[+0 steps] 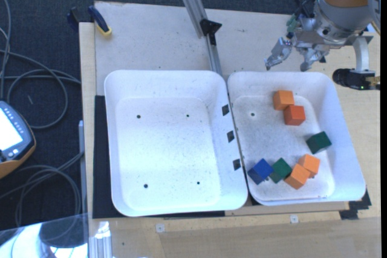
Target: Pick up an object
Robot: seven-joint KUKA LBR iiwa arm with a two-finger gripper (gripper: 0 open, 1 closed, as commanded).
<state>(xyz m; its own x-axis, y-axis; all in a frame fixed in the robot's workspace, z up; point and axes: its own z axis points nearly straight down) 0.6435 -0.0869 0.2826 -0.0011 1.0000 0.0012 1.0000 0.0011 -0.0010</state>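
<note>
The right bin (338,106) holds several small blocks. An orange block (283,99) and a red-orange block (294,115) lie together near its far side. A dark green block (318,142) sits alone toward the right wall. Along the near edge lie a blue block (261,170), a green block (280,170) and two orange blocks (309,164) (297,176), all touching. My gripper (294,58) hangs above the bench just beyond the right bin's far rim. It is open, with nothing between its fingers.
The left bin (112,84) stands beside the right one, their rims meeting at the middle. A slanted metal rail (192,0) crosses the bench behind the bins. A yellow and blue tool (100,20) lies at the far left corner. Cables hang off the bench's left side.
</note>
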